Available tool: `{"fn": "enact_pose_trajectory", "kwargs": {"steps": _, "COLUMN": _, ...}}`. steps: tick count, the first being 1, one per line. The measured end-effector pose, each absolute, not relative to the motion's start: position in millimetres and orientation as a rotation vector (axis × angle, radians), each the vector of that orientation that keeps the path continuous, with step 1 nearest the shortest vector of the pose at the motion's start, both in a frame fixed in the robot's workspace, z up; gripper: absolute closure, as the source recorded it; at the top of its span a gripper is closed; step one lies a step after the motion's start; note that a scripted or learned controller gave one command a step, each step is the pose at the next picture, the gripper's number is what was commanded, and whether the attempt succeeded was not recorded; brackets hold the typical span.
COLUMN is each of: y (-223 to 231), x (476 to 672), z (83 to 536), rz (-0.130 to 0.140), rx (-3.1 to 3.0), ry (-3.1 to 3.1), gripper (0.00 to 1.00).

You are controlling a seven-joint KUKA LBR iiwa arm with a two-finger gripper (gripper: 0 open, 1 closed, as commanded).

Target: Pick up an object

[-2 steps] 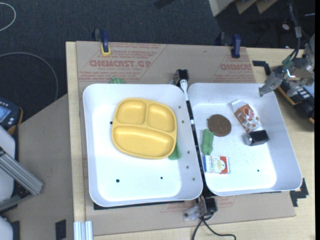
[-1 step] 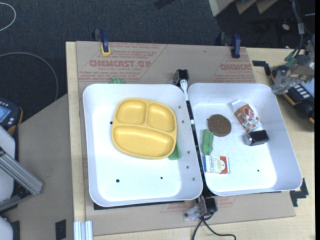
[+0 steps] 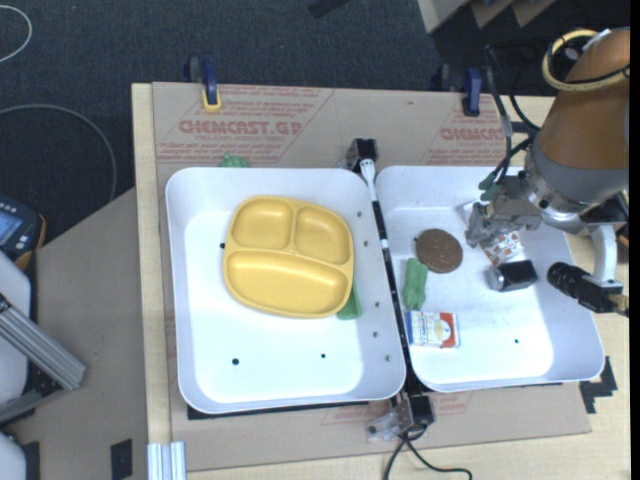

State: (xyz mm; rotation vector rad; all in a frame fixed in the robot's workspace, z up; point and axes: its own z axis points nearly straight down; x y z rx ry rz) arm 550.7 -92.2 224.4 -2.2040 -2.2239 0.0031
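My gripper [image 3: 487, 224] hangs low over the upper middle of the right bin [image 3: 560, 363], with the grey and orange arm behind it to the right. A small red and white item [image 3: 504, 247] lies right under its lower edge; I cannot tell whether the two touch. Just left of the gripper sits a brown round disc [image 3: 439, 250]. A small black and grey block [image 3: 515, 274] lies below and to the right. A green strip [image 3: 415, 285] rests near the bin's left wall, and a white, red and blue packet [image 3: 433, 328] lies below it.
The left bin [image 3: 200, 298] bears a yellow divided plate [image 3: 290, 256] with a green scrap [image 3: 350, 306] poking out under its lower right edge. A black-tipped white rod [image 3: 372, 193] runs along the seam between the bins. Blue clamps [image 3: 208, 80] grip the board's far edge.
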Motion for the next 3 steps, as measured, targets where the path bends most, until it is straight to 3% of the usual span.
{"fn": "enact_pose_trajectory", "kwargs": {"steps": 1, "y": -27, "x": 546.9, "z": 257, "rz": -0.005, "rx": -2.216, "ry": -2.230, "gripper": 1.00}}
{"fn": "enact_pose_trajectory", "kwargs": {"steps": 2, "y": -24, "x": 539.7, "z": 342, "rz": -0.013, "rx": -2.225, "ry": -2.230, "gripper": 1.00}}
{"fn": "enact_pose_trajectory", "kwargs": {"steps": 3, "y": 56, "x": 504.7, "z": 400, "rz": -0.012, "rx": -2.212, "ry": -2.235, "gripper": 1.00}}
